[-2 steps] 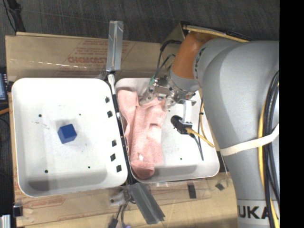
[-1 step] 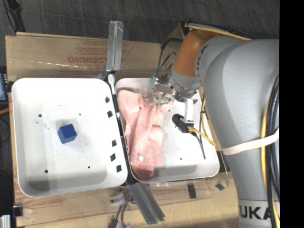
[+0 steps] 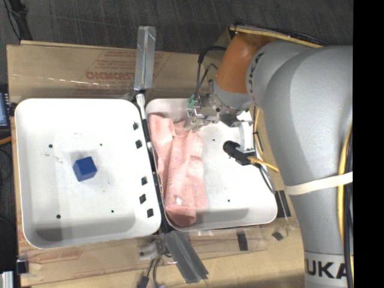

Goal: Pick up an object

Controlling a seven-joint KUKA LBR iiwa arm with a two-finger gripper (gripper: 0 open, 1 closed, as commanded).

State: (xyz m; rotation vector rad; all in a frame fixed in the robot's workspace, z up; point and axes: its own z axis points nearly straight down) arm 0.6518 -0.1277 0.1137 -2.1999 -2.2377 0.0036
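Currently catalogued, by clock position on the surface (image 3: 54, 59):

Item 1. Left bin (image 3: 36, 221), at 9 o'clock. One blue cube (image 3: 84, 168) is held in it, left of centre, well apart from the walls.

Item 2. Right bin (image 3: 240, 215), at centre. A pink cloth (image 3: 183, 173) is laid along its left side, running from 12 to 6 o'clock, rumpled and folded, its lower end bunched against the near wall.

Item 3. Arm (image 3: 300, 113), entering from 3 o'clock. The tool (image 3: 195, 117) is seen at the cloth's upper end, at 12 o'clock of the right bin, close to the rim. Whether it is spread or pressed together cannot be told.

Risks, as judged:
- Only a top fold may be pinched, so the cloth could slip out on lifting.
- The bin rim or wall may be struck, the tool being so near it.
- The bin may be dragged if the cloth snags on it.
- The cube is left out of reach on this approach.
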